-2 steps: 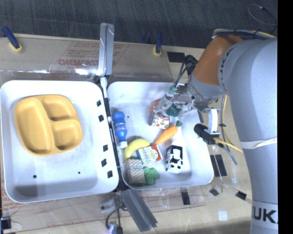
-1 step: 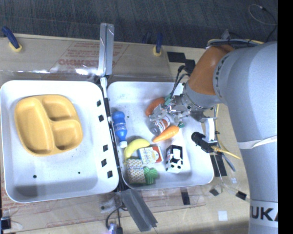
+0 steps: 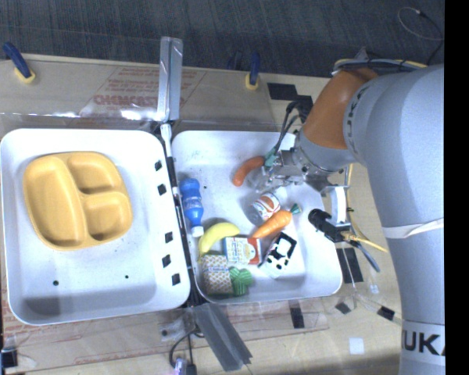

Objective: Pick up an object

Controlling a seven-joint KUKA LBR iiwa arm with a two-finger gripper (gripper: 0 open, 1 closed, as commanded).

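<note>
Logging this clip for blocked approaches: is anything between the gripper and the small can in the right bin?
Nothing visible does. The gripper is low in the right bin, just above the small can, with bare bin floor between them. An orange sausage-shaped toy lies to the gripper's side, and a carrot lies beyond the can.

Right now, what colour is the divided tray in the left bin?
Yellow, seen in the camera view: the divided tray in the left bin.

Bulky grey arm [image 3: 410,170], orange wrist band [image 3: 328,116], black lettering.
</note>
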